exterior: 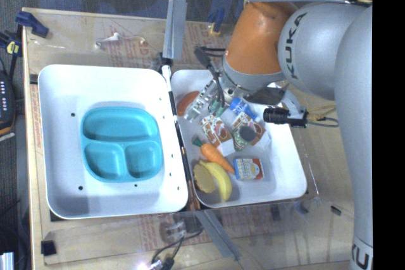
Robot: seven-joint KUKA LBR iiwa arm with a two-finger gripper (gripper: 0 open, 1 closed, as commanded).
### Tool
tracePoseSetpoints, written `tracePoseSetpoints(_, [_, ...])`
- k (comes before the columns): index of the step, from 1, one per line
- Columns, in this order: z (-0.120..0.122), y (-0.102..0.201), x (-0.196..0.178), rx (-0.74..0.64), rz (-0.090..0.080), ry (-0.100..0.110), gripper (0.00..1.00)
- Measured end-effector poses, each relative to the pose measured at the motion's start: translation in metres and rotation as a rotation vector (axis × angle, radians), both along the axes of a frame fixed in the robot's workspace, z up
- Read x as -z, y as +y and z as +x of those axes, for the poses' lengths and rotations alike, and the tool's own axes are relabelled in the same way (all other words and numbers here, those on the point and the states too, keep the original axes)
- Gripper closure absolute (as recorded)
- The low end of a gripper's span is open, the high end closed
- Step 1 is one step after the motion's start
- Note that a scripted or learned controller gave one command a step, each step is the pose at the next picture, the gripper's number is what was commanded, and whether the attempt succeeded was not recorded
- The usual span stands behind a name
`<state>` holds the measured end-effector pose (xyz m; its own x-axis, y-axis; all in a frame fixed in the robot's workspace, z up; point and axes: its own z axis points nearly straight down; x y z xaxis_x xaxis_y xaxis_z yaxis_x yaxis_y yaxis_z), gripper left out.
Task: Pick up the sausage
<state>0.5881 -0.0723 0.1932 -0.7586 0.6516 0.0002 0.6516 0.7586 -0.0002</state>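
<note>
One sausage (188, 102) just left of claw (207, 100).

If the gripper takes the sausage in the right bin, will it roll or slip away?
The sausage looks rounded and smooth, so it may roll or slip under a pinch. It lies against the right bin wall, partly hidden by the gripper, which probably limits rolling. Its stiffness cannot be judged.

glossy blue plastic tray (120, 142)

One overhead camera – slanted down on both bins (57, 136).
</note>
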Motion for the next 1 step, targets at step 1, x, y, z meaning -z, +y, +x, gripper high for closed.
tracePoseSetpoints(1, [-0.0129,-0.0612,-0.0049,-0.173,-0.001,0.000,1.00])
